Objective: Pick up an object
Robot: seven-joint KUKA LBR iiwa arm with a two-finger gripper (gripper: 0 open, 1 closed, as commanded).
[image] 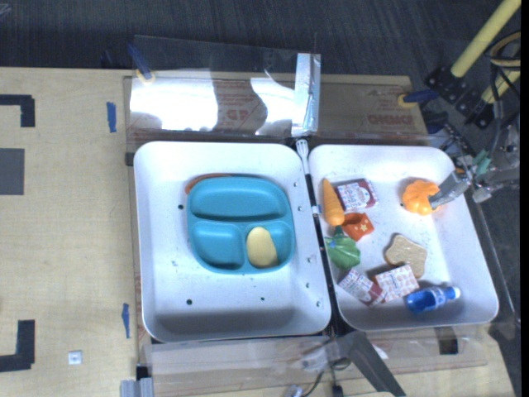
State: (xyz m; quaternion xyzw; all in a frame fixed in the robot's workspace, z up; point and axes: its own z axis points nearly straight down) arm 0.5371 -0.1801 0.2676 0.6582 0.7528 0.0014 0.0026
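The right bin (pixel 483 259) holds several small items. An orange fruit (pixel 419 195) lies at its upper right. My gripper (pixel 453 190) reaches in from the right rim and sits just beside the fruit, touching or nearly touching its right side. Also in the bin are a carrot-like orange piece (pixel 331 203), a red-and-white packet (pixel 355 194), a red pepper (pixel 358 226), a green item (pixel 344 251), a bread slice (pixel 405 253), two more packets (pixel 378 284) and a blue bottle (pixel 431 298) on its side.
The left bin (pixel 157 246) carries a blue divided tray (pixel 223 222) with a yellow oval object (pixel 261 246) in its lower right compartment. A clear plastic panel (pixel 248 98) stands behind the bins. Cables and a yellow pole (pixel 492 27) crowd the upper right.
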